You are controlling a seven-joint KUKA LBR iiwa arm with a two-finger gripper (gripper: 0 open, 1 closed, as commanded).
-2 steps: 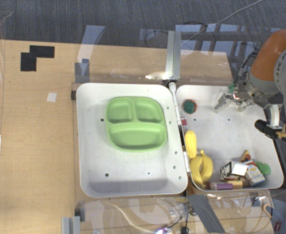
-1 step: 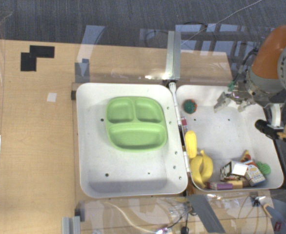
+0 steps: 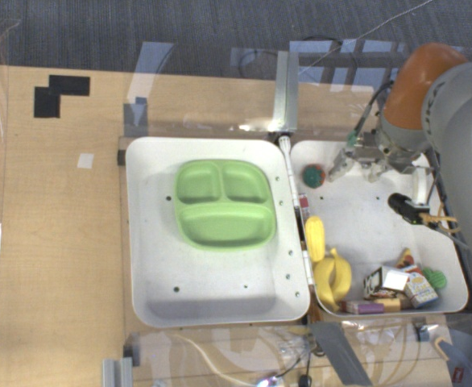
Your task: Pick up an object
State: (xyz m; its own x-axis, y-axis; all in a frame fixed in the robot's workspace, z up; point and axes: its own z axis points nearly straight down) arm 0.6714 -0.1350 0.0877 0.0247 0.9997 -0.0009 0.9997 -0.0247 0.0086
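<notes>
My gripper (image 3: 354, 168) hangs over the far end of the right bin (image 3: 357, 216), fingers spread open with nothing between them. A small round green and red fruit (image 3: 313, 175) lies just to its left, near the bin's far left corner, apart from the fingers. Yellow bananas (image 3: 326, 263) lie along the bin's left wall toward the front. At the front right sits a heap of small things: a little carton (image 3: 394, 280), a green knobbly toy (image 3: 436, 279) and a purple piece (image 3: 370, 306).
The left bin (image 3: 151, 240) holds a green divided plate (image 3: 224, 204) in its far half. A metal divider post (image 3: 287, 95) stands behind where the two bins meet. The arm's grey body (image 3: 461, 119) covers the right bin's far right corner.
</notes>
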